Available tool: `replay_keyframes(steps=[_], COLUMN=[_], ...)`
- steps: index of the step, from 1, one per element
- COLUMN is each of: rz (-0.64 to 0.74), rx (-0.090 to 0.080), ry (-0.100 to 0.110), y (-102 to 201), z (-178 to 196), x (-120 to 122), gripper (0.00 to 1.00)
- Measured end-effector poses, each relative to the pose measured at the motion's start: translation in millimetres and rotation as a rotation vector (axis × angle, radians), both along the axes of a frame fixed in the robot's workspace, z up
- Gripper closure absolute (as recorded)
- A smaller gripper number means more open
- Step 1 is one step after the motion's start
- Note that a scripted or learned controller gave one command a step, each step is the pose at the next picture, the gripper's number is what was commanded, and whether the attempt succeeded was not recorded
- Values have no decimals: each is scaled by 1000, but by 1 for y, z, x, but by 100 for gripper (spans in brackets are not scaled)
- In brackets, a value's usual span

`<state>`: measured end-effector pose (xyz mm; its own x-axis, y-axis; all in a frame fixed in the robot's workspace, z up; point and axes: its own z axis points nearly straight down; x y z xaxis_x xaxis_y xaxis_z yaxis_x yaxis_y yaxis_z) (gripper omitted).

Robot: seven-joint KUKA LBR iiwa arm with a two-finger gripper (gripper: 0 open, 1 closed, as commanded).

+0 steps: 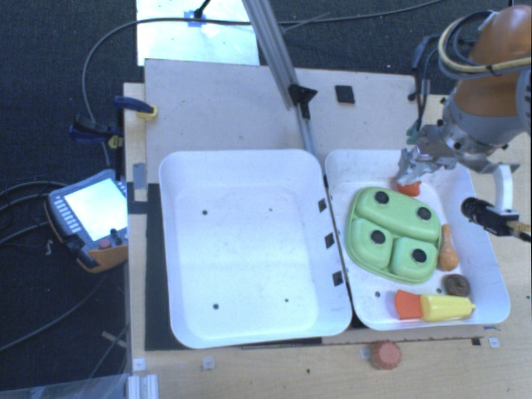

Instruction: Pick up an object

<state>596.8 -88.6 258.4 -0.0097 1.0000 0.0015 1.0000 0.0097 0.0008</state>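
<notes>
My gripper (411, 175) hangs over the far left corner of the right bin (497, 299), directly above a small red object (408, 189) that is partly hidden beneath it. A large green moulded piece (395, 231) with dark round spots lies just in front of the red object. An orange carrot-like piece (448, 248) rests against its right side. Near the bin's front edge lie a brown ring (455, 285), a yellow piece (447, 307) and an orange block (407, 304).
The left bin (179, 173) stands beside the right one, joined by dark clips. A red disc (385, 355) lies on the bench in front of the bins. A metal pole (274, 44) slants over the back board. A handheld pendant (90, 219) sits off the bench at left.
</notes>
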Motion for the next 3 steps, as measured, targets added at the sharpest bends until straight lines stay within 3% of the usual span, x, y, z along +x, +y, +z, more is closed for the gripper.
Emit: replay_keyframes(steps=[1, 3], rz=[1, 0], rx=[1, 0], ry=[-1, 1], y=[48, 150], z=[3, -26], x=[-1, -8], gripper=[100, 100])
